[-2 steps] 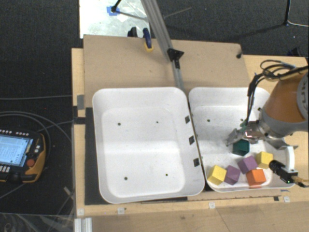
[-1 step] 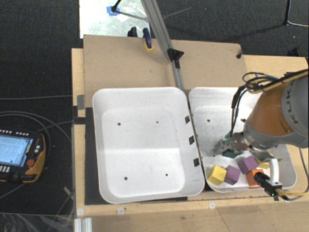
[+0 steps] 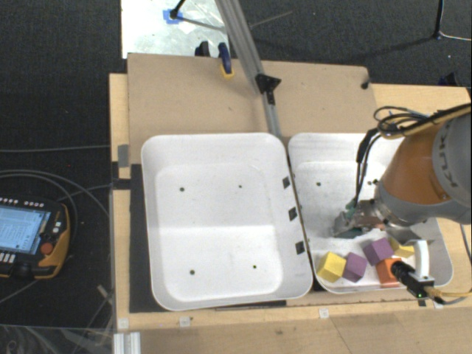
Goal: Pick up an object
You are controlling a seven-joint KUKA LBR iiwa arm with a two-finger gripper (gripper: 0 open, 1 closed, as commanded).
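I've got the gripper point(image 3: 352, 220) low in the right bin point(image 3: 324, 168), can't tell jaws' state, and crowded blocks like the yellow cube point(image 3: 332, 266) may get nudged, not grabbed.

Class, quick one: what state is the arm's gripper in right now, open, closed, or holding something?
Gripper: low in the right bin, just above the blocks; open or closed cannot be told, and nothing visibly held.

yellow block point(image 3: 332, 266), two purple blocks point(image 3: 355, 266), orange block point(image 3: 386, 271), white bins point(image 3: 214, 150)
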